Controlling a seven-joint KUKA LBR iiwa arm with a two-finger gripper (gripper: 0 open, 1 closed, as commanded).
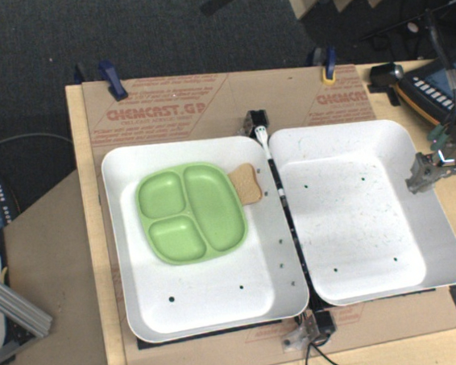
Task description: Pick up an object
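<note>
A green divided plate with three compartments lies in the left bin. A tan, bread-like slice rests against the plate's right rim, partly on it. My gripper hangs at the right edge of the right bin, just over its rim, far from the plate and the slice. I see nothing between its fingers, and their spacing is too small and blurred to read.
Both bins sit on a brown cardboard sheet held by blue clamps at the back. A black clip joins the bins at the top. Cables and dark equipment crowd the right edge.
</note>
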